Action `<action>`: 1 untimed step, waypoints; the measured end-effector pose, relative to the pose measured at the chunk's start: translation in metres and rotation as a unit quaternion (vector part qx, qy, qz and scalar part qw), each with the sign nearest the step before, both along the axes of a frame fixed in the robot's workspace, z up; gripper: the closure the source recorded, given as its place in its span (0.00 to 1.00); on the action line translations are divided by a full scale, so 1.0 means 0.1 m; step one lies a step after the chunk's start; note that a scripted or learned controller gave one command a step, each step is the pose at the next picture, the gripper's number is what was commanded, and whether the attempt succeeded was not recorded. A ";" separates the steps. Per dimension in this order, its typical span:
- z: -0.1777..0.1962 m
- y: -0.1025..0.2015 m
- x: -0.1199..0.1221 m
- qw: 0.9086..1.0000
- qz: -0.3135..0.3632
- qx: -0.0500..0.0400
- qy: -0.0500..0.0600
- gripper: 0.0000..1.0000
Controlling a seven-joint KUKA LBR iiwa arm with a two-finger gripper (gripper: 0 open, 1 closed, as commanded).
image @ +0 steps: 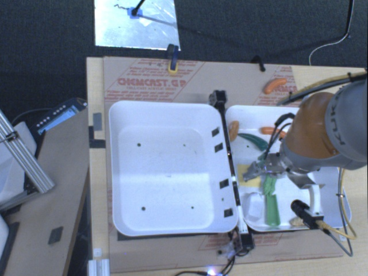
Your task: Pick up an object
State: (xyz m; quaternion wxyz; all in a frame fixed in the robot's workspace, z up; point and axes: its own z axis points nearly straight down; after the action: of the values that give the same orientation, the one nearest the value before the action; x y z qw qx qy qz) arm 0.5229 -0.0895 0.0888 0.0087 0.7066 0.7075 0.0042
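Observation:
My gripper (255, 171) hangs low over the middle of the right bin (330, 180), at the end of the grey arm with its orange band (310, 128). Right beneath and beside it lie a yellow piece (244, 169) and a long green object (271, 202) that runs toward the bin's front. A white object (253, 206) sits at the front left corner. Farther back lie an orange-brown item (233, 130), a dark green strip (252, 139) and a small orange piece (267, 130). The arm hides the bin's right half.
The left bin (123, 119) stands beside the right one, with black clips (223, 165) along the shared wall. An orange sausage-shaped item (275, 85) lies on the cardboard behind the right bin. A blue and yellow clamp (172, 59) sits at the back edge.

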 end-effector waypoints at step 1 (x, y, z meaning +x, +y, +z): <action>0.12 -0.02 0.02 1.000 0.000 -0.002 -0.002 1.00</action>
State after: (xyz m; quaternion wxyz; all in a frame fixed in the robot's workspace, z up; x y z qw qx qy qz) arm 0.5252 -0.0918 0.1010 0.0113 0.7070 0.7072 0.0046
